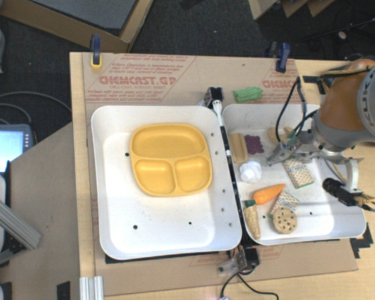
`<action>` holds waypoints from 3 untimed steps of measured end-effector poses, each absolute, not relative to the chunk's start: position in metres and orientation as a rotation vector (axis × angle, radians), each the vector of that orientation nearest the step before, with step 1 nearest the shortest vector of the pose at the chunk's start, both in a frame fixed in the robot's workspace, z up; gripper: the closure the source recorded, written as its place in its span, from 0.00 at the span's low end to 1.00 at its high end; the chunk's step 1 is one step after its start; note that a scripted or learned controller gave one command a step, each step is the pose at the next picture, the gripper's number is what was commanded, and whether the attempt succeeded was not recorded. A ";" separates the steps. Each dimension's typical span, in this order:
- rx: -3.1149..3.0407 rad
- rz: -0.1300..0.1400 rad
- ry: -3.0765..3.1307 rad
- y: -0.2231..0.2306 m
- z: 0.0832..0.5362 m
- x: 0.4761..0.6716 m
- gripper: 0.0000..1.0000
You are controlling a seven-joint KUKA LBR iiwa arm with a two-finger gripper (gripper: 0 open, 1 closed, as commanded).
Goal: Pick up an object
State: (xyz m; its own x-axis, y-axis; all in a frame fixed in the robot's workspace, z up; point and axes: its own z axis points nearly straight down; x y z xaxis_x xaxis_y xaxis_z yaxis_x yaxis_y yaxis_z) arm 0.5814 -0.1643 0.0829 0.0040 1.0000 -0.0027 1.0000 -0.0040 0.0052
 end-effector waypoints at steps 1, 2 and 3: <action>2.209 0.007 2.224 -0.114 0.086 0.646 0.00; 2.215 0.008 2.218 -0.117 0.097 0.645 1.00; 2.215 0.006 2.218 -0.117 0.096 0.645 0.00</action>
State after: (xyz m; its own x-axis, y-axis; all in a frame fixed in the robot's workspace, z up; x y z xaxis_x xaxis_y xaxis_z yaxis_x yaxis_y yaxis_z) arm 0.6445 -0.1169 0.0964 -0.0013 1.0000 -0.0018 1.0000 0.0014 0.0071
